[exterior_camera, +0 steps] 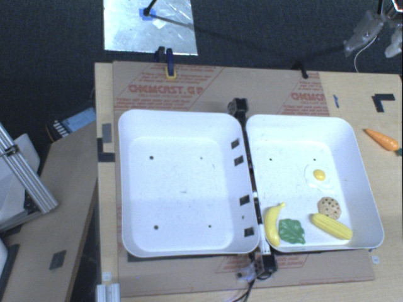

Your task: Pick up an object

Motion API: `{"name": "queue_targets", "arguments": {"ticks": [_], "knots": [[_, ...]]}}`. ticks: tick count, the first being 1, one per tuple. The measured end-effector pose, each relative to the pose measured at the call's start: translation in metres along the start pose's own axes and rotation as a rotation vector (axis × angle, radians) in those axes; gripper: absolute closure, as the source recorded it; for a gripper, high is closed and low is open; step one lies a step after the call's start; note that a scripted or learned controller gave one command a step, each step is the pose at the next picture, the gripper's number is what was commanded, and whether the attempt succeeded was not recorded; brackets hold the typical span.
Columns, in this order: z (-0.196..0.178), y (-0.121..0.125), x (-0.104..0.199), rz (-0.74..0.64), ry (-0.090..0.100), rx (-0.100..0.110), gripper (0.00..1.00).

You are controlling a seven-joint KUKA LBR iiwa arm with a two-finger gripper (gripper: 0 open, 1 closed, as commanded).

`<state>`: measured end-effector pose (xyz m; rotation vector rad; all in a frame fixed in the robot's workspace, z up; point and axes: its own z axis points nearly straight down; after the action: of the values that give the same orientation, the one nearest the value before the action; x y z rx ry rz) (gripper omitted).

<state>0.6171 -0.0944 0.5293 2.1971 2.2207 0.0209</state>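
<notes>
The camera view looks down at a slant on a bench (208,80) covered with brown printed cardboard, on which two shallow white bins sit side by side, their inner walls touching along a line of black clips. The left bin (135,131) fills the centre-left of the frame. The right bin (352,143) holds all the toy food, gathered in its lower half.

A fried egg (318,175) lies right of that bin's middle, flat on the floor. Below it sits a round speckled cookie (329,206), and just below the cookie, nearly touching it, a yellow corn cob (332,226) lies at a slant toward the lower right corner. At the bin's lower left, a banana (272,224) stands curved along the inner wall, with a green leafy piece (291,231) touching its right side.

An orange carrot (382,139) lies outside the bins — on the bench at the right edge of the frame.

In the upper right corner a pale grey gripper (368,31) shows, blurred, well apart from the bins; whether it is open or closed cannot be told, and nothing can be made out in it.

A shiny metal sheet (150,16) lies on dark floor at the upper left.
</notes>
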Motion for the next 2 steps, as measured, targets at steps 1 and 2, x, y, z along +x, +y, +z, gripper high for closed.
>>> {"name": "queue_targets", "arguments": {"ticks": [1, 2], "knots": [[-0.009, -0.073, -0.007, 0.011, 0.003, 0.018, 0.0], [-0.019, -0.069, -0.006, 0.005, 0.001, 0.015, 1.0]]}}
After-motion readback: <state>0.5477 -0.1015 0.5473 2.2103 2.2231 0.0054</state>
